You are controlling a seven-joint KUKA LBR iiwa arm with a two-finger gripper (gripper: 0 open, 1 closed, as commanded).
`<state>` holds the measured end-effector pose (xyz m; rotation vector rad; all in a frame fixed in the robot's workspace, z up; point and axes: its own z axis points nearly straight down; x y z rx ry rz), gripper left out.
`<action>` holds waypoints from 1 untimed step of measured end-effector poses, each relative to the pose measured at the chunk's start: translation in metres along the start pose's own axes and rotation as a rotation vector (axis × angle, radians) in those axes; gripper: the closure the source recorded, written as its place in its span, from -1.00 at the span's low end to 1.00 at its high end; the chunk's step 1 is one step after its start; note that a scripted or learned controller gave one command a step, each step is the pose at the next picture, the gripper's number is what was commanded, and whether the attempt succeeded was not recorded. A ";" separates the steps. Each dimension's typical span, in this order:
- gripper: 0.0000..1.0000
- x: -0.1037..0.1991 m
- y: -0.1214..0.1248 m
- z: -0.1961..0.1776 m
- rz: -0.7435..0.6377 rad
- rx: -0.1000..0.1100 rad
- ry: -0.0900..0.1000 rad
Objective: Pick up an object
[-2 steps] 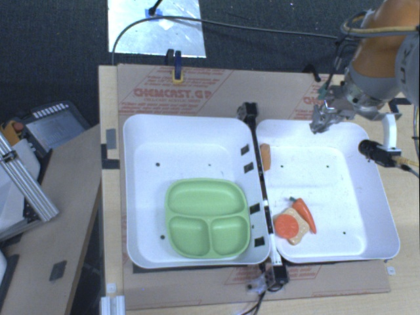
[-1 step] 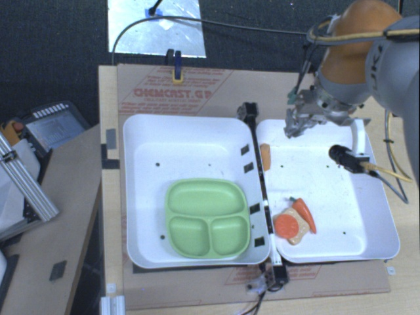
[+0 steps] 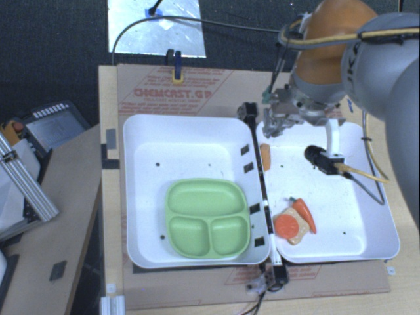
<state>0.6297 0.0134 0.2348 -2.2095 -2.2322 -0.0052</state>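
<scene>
My gripper [image 3: 277,125] hangs over the far left corner of the right bin [image 3: 367,241]. Just below it, against the divider between the bins, lies a small tan-orange piece [image 3: 264,156]. Toward the near left of the same bin sits a cluster: an orange carrot [image 3: 304,214], a round red-orange slice [image 3: 286,226] and a beige piece [image 3: 298,233] under them. I see nothing held in the gripper.
The left bin [image 3: 151,149] holds a green divided plate [image 3: 207,218] in its near half. The grey arm with its orange band [image 3: 335,31] reaches in from the upper right. A yellow clamp [image 3: 176,71] stands at the bench's back edge.
</scene>
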 end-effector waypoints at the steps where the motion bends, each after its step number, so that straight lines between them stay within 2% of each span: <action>1: 1.00 0.049 -0.003 0.012 0.001 0.002 -0.001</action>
